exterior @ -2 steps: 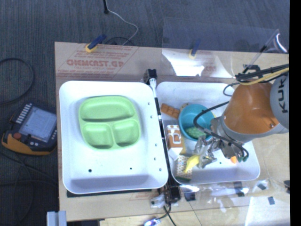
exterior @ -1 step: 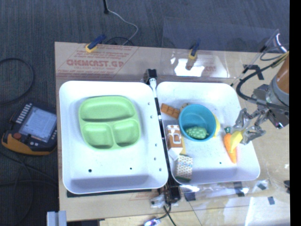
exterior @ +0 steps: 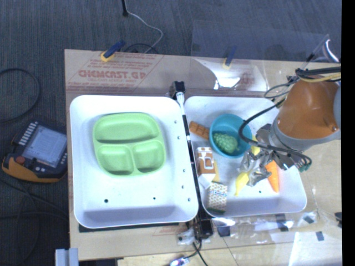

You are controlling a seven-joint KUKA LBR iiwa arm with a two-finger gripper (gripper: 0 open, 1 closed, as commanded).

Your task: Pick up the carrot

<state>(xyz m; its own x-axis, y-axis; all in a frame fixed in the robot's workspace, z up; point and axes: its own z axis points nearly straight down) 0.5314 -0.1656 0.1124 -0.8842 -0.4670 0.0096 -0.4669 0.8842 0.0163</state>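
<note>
The orange carrot [exterior: 273, 175] lies tilted in the right bin [exterior: 288, 203], near its right side. My gripper [exterior: 256, 168] hangs just left of the carrot, below the arm's orange band. Its metal fingers sit between the carrot and a yellow banana-like piece [exterior: 242, 180]. The carrot's upper end is tucked under the gripper body. I cannot tell whether the carrot is between the fingers.
A blue bowl [exterior: 227, 134] with a green bumpy item [exterior: 224, 142] stands left of the gripper. Small boxes and packets [exterior: 206, 160] line the right bin's left wall. A green divided tray [exterior: 130, 142] lies in the left bin [exterior: 89, 204].
</note>
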